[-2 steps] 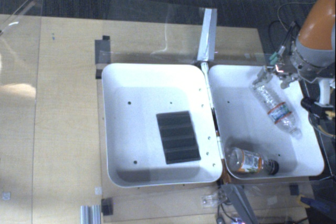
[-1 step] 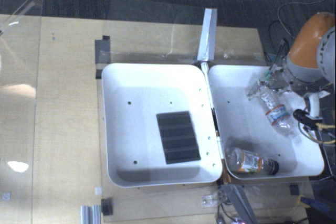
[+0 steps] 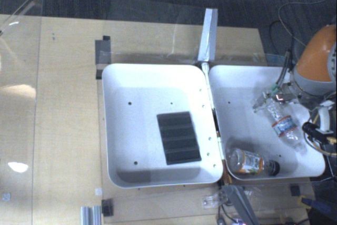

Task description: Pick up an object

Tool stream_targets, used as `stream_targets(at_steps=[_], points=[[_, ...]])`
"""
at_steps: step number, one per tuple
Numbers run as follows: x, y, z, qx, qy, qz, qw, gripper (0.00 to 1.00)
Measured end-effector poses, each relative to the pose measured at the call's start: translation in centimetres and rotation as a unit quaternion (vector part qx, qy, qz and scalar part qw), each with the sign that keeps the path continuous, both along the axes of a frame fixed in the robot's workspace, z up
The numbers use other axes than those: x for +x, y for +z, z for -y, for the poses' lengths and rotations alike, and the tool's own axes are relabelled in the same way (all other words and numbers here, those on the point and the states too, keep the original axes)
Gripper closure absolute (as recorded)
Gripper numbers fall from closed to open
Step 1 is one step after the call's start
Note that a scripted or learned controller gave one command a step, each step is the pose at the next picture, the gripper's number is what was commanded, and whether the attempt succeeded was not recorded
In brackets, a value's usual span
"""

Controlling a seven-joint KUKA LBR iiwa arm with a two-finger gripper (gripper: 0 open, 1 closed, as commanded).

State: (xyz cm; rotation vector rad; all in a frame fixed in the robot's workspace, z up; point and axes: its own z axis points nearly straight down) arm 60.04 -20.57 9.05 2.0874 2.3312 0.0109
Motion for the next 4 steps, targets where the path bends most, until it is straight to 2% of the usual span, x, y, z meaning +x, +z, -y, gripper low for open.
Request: stream_targets(at_steps=[1,2,4], points=[[-2.9,0.0,0.0,-0.0007,0.039,0.001,0.9992,0.00],[-3.5,0.0,0.0,-0.0010,0.049,0.001,0.9988,0.00],[-0.3,0.0,-0.1,-0.0008,0.113,0.000,0.9935,0.00]])
